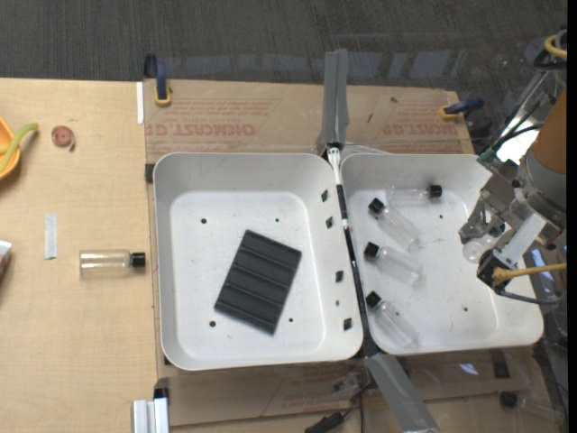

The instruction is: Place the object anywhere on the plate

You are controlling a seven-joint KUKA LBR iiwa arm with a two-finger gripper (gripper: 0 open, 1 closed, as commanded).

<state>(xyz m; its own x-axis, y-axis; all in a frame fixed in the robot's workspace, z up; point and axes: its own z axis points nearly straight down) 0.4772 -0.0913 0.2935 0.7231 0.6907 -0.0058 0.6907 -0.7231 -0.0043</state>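
Observation:
The plate (259, 280) is a black ridged rectangle lying at a slant in the left bin (180, 188). Several clear vials with black caps lie in the right bin (433, 332): one near the back (416, 193), one below it (397, 224), one at mid-left (394, 262) and one at the front left (391, 317). My gripper (487, 246) hangs over the right bin's right side, far from the plate. Something pale and glassy (474, 247) sits right by it, but I cannot tell whether it is held.
Another capped vial (108, 261) lies on the wooden bench left of the bins. An orange object (7, 148) and a small red disc (61, 135) sit at the far left. Blue-and-yellow clamps (159, 88) (460, 108) stand behind the bins, with a grey divider rail (335, 88) between them.

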